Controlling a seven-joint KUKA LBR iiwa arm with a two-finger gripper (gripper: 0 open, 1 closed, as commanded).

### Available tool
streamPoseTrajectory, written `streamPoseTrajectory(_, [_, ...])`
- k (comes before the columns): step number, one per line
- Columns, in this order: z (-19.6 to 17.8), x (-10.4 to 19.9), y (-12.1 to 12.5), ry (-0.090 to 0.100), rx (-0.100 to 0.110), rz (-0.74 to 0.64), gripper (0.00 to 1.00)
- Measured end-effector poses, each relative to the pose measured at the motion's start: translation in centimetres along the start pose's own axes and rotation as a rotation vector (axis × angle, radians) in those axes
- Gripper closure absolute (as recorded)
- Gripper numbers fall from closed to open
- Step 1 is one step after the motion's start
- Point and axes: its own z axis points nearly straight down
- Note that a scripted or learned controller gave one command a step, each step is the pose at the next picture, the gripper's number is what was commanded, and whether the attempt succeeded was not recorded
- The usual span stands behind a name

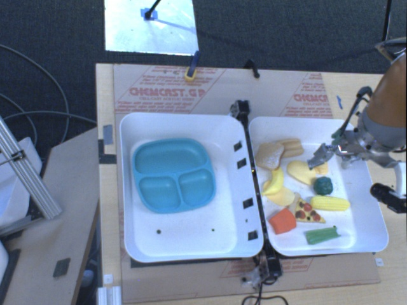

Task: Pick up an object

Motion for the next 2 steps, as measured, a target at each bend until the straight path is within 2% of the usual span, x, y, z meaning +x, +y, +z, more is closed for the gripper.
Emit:
streamPoseTrajectory(1, [10.4, 2.7, -4.5, 0.001, 0.001, 0.003, 0.0])
streamPoseTrajectory(2, [-0.6, 10.8, -3.5, 0.002, -0.011, -0.01, 0.0])
